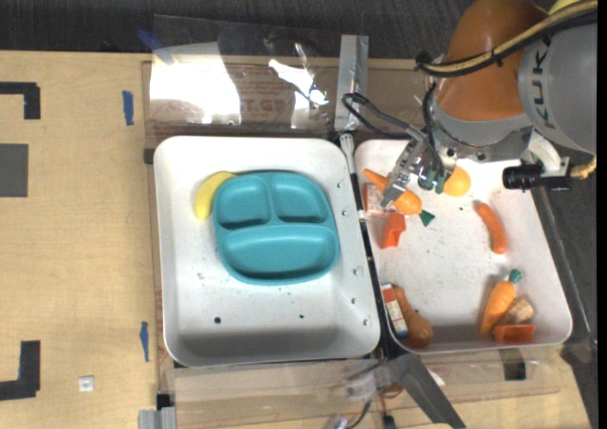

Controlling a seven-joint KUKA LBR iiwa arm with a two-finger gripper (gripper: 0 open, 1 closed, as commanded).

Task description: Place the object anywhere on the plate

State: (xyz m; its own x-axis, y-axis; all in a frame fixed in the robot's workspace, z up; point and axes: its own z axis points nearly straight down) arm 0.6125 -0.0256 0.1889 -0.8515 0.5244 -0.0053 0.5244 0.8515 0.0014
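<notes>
A teal divided plate [275, 228] lies in the left bin [180, 256]. My gripper [400, 188] hangs over the upper left part of the right bin [550, 266], close to the wall between the bins. A small round orange toy [409, 201] sits right at the gripper's tip, touching or just under it. I cannot make out whether it is held. An orange-red block [391, 232] lies just below it, and an orange wedge [376, 178] pokes out on the gripper's left. Another orange ball [457, 181] rests to the right of the gripper.
A yellow banana-like piece [206, 193] lies against the plate's upper left rim. The right bin also holds an orange sausage [490, 226], a carrot [500, 300], an orange block [515, 331] and a brown bottle [410, 317] at its front left. Cables trail behind the wrist.
</notes>
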